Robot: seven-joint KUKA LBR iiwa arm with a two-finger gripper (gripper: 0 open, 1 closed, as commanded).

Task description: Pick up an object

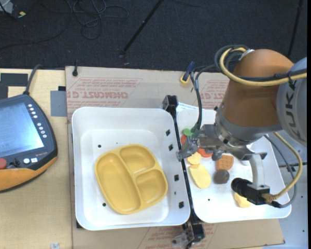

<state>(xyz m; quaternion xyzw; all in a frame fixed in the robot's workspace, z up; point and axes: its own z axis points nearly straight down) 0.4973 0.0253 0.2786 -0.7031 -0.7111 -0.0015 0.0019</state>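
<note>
Dark carpet with loose black cables fills the top of the scene, beyond a table [20, 211] covered by a printed cardboard sheet [119, 90]. Two shallow white bins sit side by side on the cardboard. Left bin [93, 121]: holds a yellow three-compartment tray [130, 178], lying flat and slightly rotated, with nothing in its compartments. Right bin [217, 211]: holds a cluster of small toy-food pieces near its left wall. These comprise a pale yellow oblong piece [200, 176], a smaller pale yellow round piece [194, 159] just above it, a red-orange piece [204, 152] partly under the arm, an orange-brown block [225, 163], a dark brown round piece [221, 177] just below that block, and a yellow piece [242, 200] near the bin's lower right, partly covered by black hardware.

Arm: the grey arm [256, 95] with its orange band enters from the right and hangs over the right bin. Gripper [193, 139]: its dark structure lies at the bin's left wall, above the round yellow piece; whether it is spread or closed cannot be told, and no piece is seen within it. A handheld control pendant [18, 134] with a screen rests on the table at far left.
</note>
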